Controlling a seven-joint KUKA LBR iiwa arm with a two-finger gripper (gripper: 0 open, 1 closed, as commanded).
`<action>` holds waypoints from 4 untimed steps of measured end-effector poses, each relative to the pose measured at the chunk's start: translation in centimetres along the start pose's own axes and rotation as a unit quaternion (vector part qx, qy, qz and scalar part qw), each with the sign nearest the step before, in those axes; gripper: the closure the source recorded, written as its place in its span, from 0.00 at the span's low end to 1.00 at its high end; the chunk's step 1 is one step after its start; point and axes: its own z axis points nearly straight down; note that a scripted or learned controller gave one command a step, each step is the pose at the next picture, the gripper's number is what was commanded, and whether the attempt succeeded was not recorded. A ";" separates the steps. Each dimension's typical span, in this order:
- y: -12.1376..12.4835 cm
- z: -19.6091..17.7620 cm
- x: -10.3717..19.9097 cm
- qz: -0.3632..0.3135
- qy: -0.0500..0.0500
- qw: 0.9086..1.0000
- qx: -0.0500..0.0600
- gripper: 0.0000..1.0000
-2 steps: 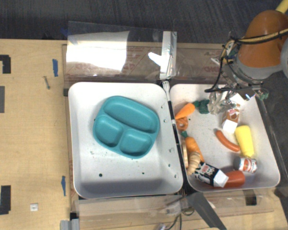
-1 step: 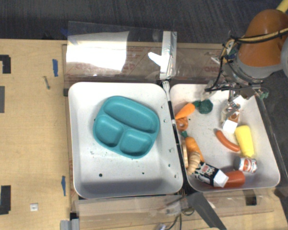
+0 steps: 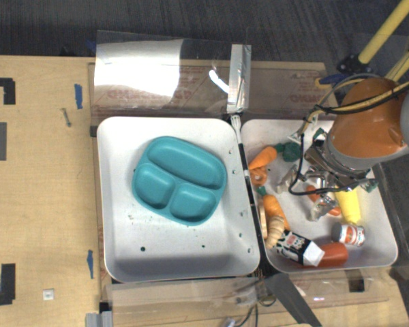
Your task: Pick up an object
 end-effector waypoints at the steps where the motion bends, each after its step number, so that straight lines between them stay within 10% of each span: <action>1: -0.1 -1.4 -0.5 -0.001 -0.005 1.000 0.004 1.00; 2: -5.3 -9.6 -6.8 0.011 -0.001 1.000 0.001 1.00; 3: -5.2 -9.2 -6.6 0.012 0.001 1.000 -0.002 0.00; 4: 2.0 -0.4 4.0 0.114 0.001 0.994 -0.001 0.00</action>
